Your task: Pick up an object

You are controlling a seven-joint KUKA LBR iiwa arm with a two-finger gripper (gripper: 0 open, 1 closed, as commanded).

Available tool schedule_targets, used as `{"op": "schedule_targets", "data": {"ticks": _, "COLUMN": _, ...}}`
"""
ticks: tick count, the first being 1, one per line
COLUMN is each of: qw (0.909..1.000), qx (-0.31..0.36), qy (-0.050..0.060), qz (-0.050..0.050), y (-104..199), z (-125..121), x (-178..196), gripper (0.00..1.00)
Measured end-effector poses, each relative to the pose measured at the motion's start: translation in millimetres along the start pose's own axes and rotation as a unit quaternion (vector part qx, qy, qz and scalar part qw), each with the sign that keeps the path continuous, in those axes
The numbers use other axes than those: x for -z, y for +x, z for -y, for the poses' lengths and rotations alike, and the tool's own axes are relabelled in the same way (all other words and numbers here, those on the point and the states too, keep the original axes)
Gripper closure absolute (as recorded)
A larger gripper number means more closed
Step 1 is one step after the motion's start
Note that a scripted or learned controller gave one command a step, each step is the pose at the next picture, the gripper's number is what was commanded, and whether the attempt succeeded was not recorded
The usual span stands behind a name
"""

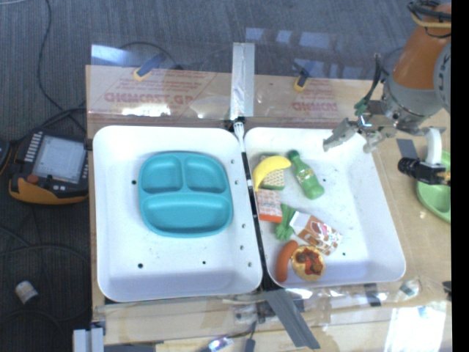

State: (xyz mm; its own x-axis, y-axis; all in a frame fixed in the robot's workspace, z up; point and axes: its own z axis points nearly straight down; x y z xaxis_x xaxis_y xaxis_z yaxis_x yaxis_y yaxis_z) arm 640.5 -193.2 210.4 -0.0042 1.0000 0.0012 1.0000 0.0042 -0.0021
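Camera view showed the gripper over the right bin's far right corner, jaws apart and holding nothing, so the pick had not begun. The toys lay along that bin's left side: banana, green bottle, pizza slice. A blue tray filled the left bin.
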Motion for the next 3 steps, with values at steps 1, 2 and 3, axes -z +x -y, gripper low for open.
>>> {"op": "schedule_targets", "data": {"ticks": 1, "qw": 0.9995, "qx": 0.032, "qy": 0.0, "qz": 0.002, "y": 22.0, "z": -25.6, "x": -115.0, "gripper": 0.0}}
{"op": "schedule_targets", "data": {"ticks": 2, "qw": 0.9999, "qx": 0.012, "qy": -0.004, "qz": 0.003, "y": -0.1, "z": 35.2, "x": -121.0, "gripper": 0.0}}
{"op": "schedule_targets", "data": {"ticks": 3, "qw": 0.9867, "qx": 0.163, "qy": 0.0, "qz": 0.002, "y": -22.7, "z": 38.4, "x": -30.1, "gripper": 0.0}}
